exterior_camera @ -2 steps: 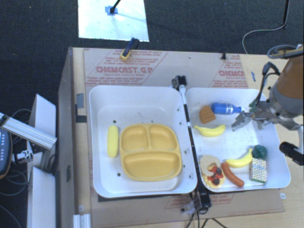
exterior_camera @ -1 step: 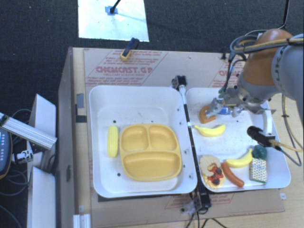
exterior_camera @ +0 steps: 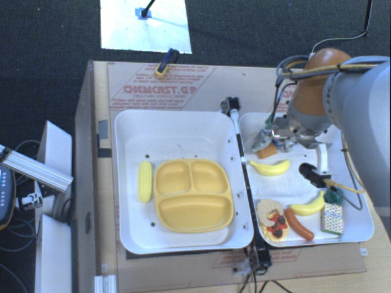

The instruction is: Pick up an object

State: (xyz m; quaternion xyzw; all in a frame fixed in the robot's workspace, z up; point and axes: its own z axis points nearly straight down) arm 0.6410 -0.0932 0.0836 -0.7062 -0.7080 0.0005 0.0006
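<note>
Yellow things: two bananas (exterior_camera: 270,167) (exterior_camera: 308,206), one corn cob (exterior_camera: 145,180), one divided plate (exterior_camera: 193,195). One sausage (exterior_camera: 299,224), one pizza slice (exterior_camera: 272,220). The gripper (exterior_camera: 266,140) hangs over an orange piece (exterior_camera: 267,152); its grip I cannot tell.

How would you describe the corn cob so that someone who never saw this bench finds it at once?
Look at the left white bin, which holds a yellow divided plate. The corn cob lies just beside the plate's left edge, long side parallel to it. It is the one small, ribbed, pale yellow stick there; the bananas are in the other bin.
</note>
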